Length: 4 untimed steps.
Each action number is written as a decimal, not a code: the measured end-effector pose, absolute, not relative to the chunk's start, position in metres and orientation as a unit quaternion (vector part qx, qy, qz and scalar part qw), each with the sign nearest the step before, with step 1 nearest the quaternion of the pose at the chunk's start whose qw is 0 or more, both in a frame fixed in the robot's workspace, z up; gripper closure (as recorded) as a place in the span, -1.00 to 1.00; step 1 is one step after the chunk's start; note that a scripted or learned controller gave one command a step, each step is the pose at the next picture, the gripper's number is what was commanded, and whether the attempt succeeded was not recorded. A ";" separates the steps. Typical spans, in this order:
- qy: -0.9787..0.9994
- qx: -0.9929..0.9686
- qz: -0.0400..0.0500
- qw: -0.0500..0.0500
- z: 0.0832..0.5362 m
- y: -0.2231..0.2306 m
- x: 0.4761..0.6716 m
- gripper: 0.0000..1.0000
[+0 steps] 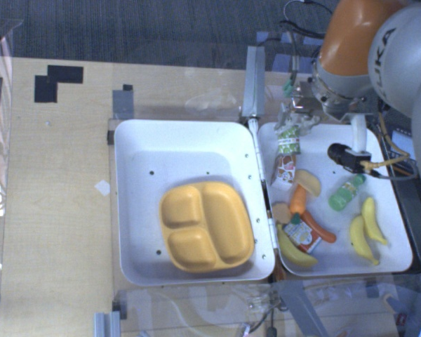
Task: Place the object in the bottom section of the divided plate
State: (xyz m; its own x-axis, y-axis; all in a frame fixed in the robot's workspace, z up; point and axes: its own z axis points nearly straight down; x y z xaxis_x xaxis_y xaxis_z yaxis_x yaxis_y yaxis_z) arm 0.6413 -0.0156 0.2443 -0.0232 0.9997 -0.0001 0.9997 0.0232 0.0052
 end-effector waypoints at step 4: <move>0.819 0.574 0.002 0.001 0.185 0.057 0.518 1.00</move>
